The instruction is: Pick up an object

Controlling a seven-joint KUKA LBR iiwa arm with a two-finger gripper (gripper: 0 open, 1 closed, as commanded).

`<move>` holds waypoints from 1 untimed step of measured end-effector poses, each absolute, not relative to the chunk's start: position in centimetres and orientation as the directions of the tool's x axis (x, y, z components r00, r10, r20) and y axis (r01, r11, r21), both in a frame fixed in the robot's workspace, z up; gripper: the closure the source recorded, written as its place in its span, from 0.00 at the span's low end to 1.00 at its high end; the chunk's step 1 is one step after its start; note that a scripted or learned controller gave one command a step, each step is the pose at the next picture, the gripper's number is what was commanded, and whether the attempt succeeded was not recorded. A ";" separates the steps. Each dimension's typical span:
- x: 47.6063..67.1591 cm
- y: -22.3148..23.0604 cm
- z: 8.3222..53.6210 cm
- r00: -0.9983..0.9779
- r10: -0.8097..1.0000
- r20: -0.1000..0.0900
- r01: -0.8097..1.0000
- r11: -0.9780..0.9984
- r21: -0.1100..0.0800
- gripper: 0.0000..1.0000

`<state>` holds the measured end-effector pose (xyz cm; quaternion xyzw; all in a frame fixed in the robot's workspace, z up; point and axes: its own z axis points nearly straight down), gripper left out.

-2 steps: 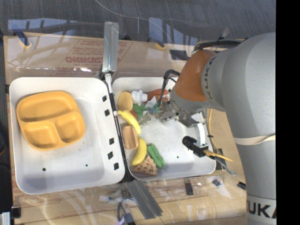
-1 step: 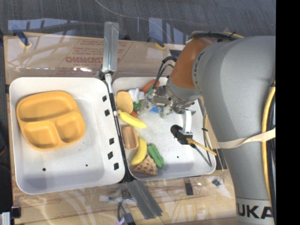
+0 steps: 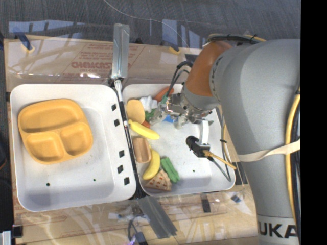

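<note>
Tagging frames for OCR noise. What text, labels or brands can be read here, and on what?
"UKA": white letters on the arm's grey base, lower right; the start of the word is cut off by the arm's edge.
Red print on the cardboard sheet behind the bins: one large word beginning "CHEM", the rest blurred; smaller lines above it are too blurred to read.
No readable text on the yellow tray or the bins.
</note>
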<state>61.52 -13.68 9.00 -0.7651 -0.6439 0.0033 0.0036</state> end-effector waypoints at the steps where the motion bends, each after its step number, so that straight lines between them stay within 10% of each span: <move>1: 65.5 -16.2 9.1 0.200 0.980 0.000 0.980 -0.200 -0.003 0.00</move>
